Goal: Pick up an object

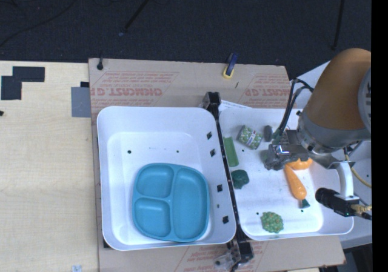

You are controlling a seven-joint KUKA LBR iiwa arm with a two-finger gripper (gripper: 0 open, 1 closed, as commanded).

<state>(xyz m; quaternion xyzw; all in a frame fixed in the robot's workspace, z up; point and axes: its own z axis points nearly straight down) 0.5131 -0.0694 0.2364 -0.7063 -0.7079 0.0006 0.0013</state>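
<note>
Reaching in from the right over the right bin (pixel 315 219), gripper (pixel 274 157) hanging low near the bin's middle. Cannot tell how the jaws stand. Lying in that bin: an orange carrot (pixel 296 182) just beside the gripper, a green can (pixel 248 136), a green stick (pixel 230 151), a dark green lump (pixel 240 178), a leafy green piece (pixel 272 222). Sitting in the left bin (pixel 121 120): a blue divided plate (pixel 170 202).
</note>
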